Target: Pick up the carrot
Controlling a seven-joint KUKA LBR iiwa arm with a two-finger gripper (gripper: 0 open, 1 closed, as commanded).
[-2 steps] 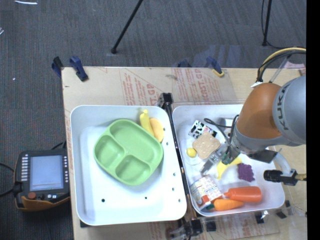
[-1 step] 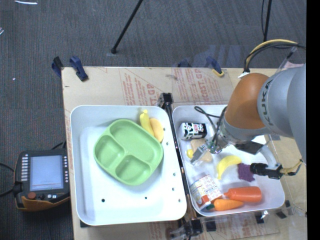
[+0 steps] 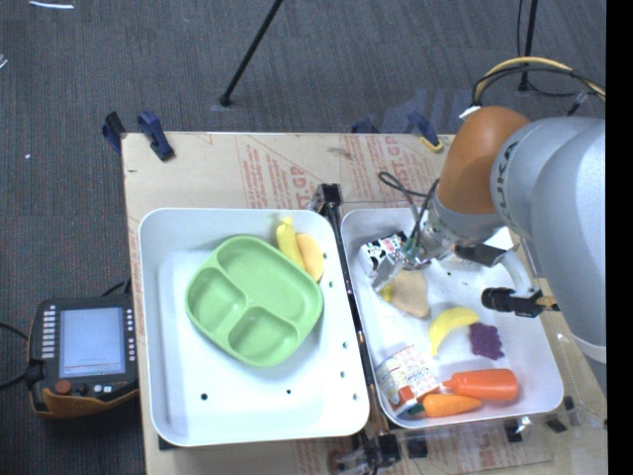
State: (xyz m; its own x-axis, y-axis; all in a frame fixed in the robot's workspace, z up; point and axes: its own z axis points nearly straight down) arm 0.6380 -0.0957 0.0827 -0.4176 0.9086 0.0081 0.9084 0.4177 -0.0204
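A small orange carrot (image 3: 450,404) with a green end lies at the front edge of the right bin (image 3: 550,364). Just behind it and touching it rests a larger orange-red cylinder-shaped piece (image 3: 485,385). My gripper (image 3: 413,251) hangs low at the back left of this bin, over a black-and-white patterned item (image 3: 380,254) and just behind a tan wedge (image 3: 411,294). It is well away from the carrot, and the wrist above hides much of it. Nothing can be seen held in it.
In the right bin also lie a yellow banana (image 3: 451,327), purple grapes (image 3: 485,340) and a white-and-red carton (image 3: 405,373) beside the carrot. The left bin (image 3: 163,364) holds a green divided plate (image 3: 255,301) with two yellow pieces (image 3: 300,249) behind it.
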